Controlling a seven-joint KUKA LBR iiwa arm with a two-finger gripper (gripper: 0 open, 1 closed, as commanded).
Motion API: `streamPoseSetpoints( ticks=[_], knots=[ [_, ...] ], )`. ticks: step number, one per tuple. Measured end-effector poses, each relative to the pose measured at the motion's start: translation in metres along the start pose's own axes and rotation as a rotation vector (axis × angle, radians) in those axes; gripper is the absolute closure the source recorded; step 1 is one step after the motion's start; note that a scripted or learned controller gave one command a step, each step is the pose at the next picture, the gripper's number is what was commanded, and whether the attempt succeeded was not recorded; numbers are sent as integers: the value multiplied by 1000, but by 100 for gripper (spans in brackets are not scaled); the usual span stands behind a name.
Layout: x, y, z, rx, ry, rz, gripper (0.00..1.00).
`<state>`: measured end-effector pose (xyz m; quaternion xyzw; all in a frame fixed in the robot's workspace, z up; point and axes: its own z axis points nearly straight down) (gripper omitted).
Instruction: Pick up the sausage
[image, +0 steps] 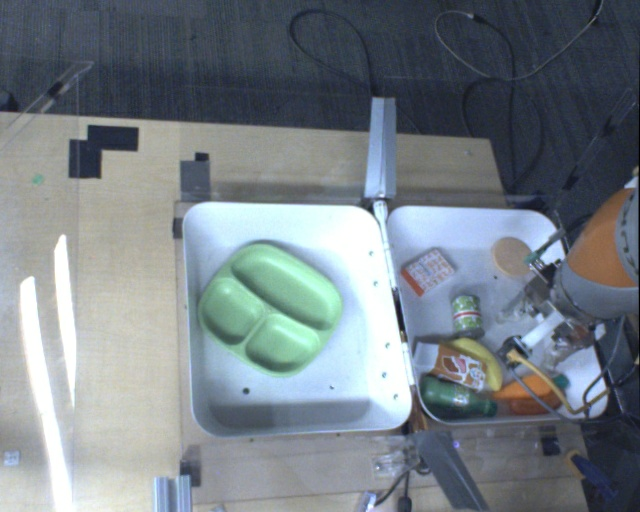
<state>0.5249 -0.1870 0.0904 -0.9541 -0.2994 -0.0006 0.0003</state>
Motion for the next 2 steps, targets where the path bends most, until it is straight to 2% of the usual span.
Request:
streamPoseSetpoints(
  ticks=[1,2],
  knots=[
    [34,45,5,-2,2,282,0],
    [14,33,-194,-4,1,266,0]
  ],
)
